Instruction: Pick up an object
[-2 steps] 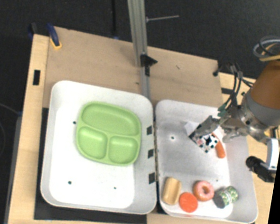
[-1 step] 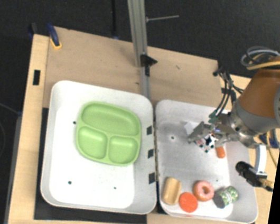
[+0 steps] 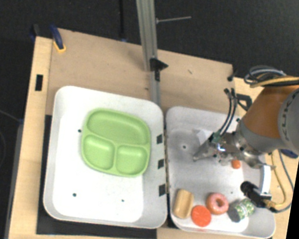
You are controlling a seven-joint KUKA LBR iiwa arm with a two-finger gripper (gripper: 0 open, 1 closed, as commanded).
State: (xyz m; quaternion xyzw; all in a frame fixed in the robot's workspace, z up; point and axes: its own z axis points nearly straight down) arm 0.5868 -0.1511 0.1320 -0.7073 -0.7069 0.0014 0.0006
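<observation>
In the camera view my gripper (image 3: pixel 209 150) hangs low over the upper middle of the right bin (image 3: pixel 181 133), under the orange-banded wrist (image 3: pixel 268 114). No object shows at its tip. Along that bin's front edge lie a tan cylinder (image 3: pixel 182 203), a red-orange ball (image 3: pixel 201 215), a pink donut (image 3: pixel 217 203) and a green-patterned can-like object (image 3: pixel 243 210). A small orange piece (image 3: pixel 236 164) lies just right of the gripper, close beside the arm.
The left bin (image 3: pixel 57 186) holds a green divided plate (image 3: pixel 116 142) in its upper half. A grey metal post (image 3: pixel 147 24) slants down to the gap between the bins. Black cables and a clamp (image 3: pixel 255 193) hang on the arm's right side.
</observation>
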